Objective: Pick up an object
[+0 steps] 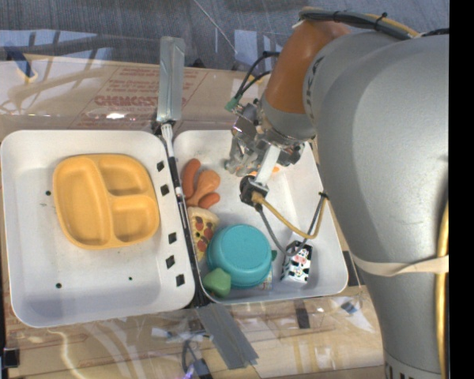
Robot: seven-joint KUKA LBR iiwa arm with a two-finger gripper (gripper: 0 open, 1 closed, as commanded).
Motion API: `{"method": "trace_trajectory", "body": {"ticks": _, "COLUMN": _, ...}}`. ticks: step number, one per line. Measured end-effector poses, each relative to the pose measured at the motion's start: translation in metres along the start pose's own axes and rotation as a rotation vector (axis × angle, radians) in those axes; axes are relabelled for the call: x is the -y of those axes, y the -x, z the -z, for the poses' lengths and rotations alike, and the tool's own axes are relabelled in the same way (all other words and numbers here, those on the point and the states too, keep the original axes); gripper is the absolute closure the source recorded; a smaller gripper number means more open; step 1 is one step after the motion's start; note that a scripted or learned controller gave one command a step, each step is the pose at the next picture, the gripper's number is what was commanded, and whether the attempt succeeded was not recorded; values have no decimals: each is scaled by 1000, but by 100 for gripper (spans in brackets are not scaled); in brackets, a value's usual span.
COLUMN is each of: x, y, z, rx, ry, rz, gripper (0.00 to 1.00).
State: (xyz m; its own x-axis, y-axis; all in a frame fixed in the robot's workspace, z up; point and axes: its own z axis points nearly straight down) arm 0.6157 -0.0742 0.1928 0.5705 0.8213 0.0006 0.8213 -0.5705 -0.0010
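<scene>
Approach step judged in hand: claw (249,160) seen poised over far part of right bin (332,279), arm (379,133) reaching in from right. Claw's state cannot be told. No object seen held. Candidates for pick lying in right bin: orange carrot-like pieces (199,181) at left, just beside claw; teal bowl (241,255) near centre; green piece (217,281) at near edge; black-and-white item (300,265) at near right. Yellow divided tray (104,198) resting in left bin (31,290). Next move judged to call for one target being chosen, claw being centred above it, then lowered.
</scene>
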Motion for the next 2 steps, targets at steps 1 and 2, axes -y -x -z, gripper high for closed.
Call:
{"method": "trace_trajectory", "body": {"ticks": 1, "x": -21, "y": -43, "z": 31, "rx": -1, "ry": 0, "rz": -52, "gripper": 100}}
{"method": "trace_trajectory", "body": {"ticks": 2, "x": -20, "y": -42, "z": 30, "rx": 1, "ry": -2, "rz": -52, "gripper": 0}}
